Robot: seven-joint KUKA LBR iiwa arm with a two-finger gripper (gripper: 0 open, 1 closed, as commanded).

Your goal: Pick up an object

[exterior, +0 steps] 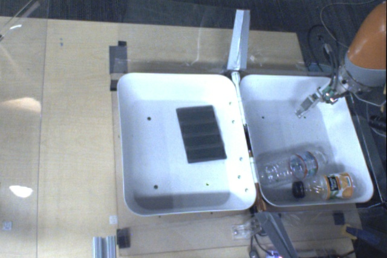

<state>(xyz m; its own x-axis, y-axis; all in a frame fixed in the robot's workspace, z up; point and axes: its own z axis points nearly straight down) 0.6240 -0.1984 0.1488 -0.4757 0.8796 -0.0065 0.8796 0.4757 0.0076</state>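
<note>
Clear plastic bottles [305, 173] blurred together; pincer [304, 107] tips indistinct.

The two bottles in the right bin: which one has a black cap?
The bottle with the orange-yellow label, lying nearest the bin's front edge. The other, a clear bottle just behind it, has no dark cap.

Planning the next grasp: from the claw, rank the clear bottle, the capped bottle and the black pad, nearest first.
From the claw:
1. Clear bottle, right bin, near wall.
2. Capped bottle, right bin, near-right corner.
3. Black pad, left bin's middle.
</note>
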